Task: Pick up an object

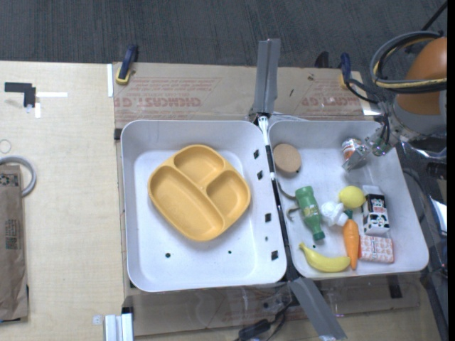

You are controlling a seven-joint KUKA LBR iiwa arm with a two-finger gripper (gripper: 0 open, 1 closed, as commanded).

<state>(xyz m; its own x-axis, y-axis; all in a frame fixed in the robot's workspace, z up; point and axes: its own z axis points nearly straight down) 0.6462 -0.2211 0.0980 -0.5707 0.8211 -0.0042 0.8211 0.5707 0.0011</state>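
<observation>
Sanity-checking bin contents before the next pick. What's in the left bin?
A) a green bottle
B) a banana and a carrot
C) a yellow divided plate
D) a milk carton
C: the yellow divided plate lies alone in the left bin, while the banana, carrot, green bottle and carton all lie in the right bin.

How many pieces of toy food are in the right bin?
4, maybe more hidden. Cookie at the bin's upper left, lemon mid-bin, carrot below the lemon, banana along the near edge.
</observation>
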